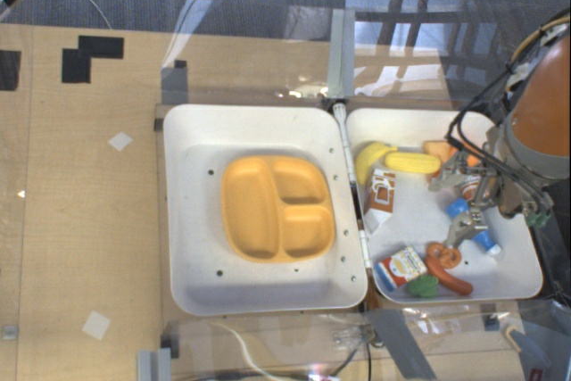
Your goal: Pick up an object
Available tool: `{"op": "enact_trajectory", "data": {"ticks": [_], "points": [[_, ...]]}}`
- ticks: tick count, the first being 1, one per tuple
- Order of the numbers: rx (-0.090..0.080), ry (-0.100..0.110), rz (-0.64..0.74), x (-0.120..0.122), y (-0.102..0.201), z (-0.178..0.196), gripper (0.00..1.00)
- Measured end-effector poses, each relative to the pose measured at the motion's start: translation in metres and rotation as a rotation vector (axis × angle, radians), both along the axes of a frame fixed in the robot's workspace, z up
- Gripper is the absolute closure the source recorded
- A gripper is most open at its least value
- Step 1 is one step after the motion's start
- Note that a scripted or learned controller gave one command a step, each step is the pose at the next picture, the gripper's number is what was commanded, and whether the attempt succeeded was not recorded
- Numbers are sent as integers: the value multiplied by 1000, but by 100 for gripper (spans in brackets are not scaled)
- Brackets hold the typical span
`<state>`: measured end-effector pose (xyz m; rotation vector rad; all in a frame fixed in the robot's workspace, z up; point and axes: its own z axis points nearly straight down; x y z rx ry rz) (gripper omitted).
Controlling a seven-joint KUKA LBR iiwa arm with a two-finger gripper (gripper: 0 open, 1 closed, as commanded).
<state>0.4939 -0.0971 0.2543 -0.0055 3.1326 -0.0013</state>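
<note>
Hovering low over the right bin (526, 277), pincer (464, 223) hanging near the bin's middle; too cluttered to tell how far spread, or whether clamping anything. Lying just below the pincer toward the near wall: a red sausage (449, 270), long axis slanting from upper left down to lower right, curled end pointing up toward the pincer. Sitting just beside it, a green piece (425, 285) and a small packet (401, 266). Resting farther left, a corn cob (411, 162), lengthwise across the bin. Likely calling for a short drop toward the sausage.
</note>
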Motion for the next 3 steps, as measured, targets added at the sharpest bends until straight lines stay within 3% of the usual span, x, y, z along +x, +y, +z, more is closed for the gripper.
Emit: {"op": "enact_trajectory", "data": {"ticks": [1, 2, 3], "points": [[-2, -13, -10, 11, -48, -150, 0], [-1, -8, -123, 68, -62, -74, 0], [3, 4, -363, 40, -84, -145, 0]]}}
